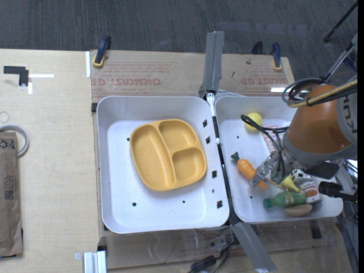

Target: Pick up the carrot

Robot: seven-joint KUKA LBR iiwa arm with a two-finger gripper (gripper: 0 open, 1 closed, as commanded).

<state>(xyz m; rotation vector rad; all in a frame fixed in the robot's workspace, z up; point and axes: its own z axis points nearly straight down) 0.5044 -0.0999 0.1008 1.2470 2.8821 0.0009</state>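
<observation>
The carrot (245, 168) is small and orange with a green top. It lies in the right bin (227, 198) near that bin's left wall, slanting down to the right. My gripper (268, 171) hangs low over the bin, right at the carrot's lower right end, and covers that tip. The arm's orange band (315, 124) sits above and to the right of it. The carrot rests on the bin floor.
A yellow divided plate (169, 153) lies in the left bin (108, 169). In the right bin are a yellow round fruit (253, 120) at the back, a green bottle (284, 199), a tan bread-like piece (297, 210) and a small red-labelled bottle (310, 191) at the front right.
</observation>
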